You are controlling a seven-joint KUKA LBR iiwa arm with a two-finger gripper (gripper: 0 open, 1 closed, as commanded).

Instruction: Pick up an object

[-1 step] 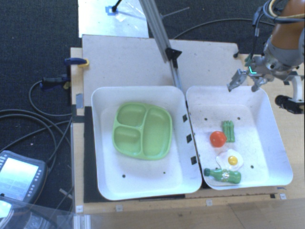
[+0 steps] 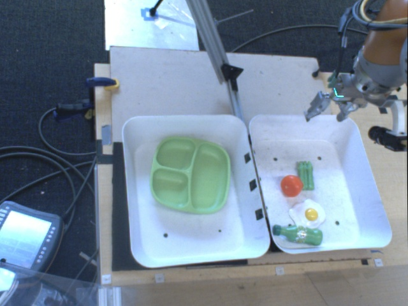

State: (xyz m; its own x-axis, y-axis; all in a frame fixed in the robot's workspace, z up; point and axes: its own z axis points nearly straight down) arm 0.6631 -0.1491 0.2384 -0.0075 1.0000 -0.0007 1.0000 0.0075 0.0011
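Note:
In the right bin [image 2: 357,171] lie a red tomato [image 2: 291,185], a green ridged piece [image 2: 306,174] just right of it, a fried egg [image 2: 308,214] nearer the front, and a green bottle [image 2: 298,234] on its side at the front wall. My gripper [image 2: 330,108] hangs over the bin's far edge, well above and behind these objects. Its two fingers are spread apart with nothing between them.
The left bin [image 2: 137,190] holds a light green divided plate [image 2: 191,174]. A slanted metal pole [image 2: 213,40] runs from the top down to the gap between the bins. Cables and a pendant [image 2: 25,234] lie off the bench at left.

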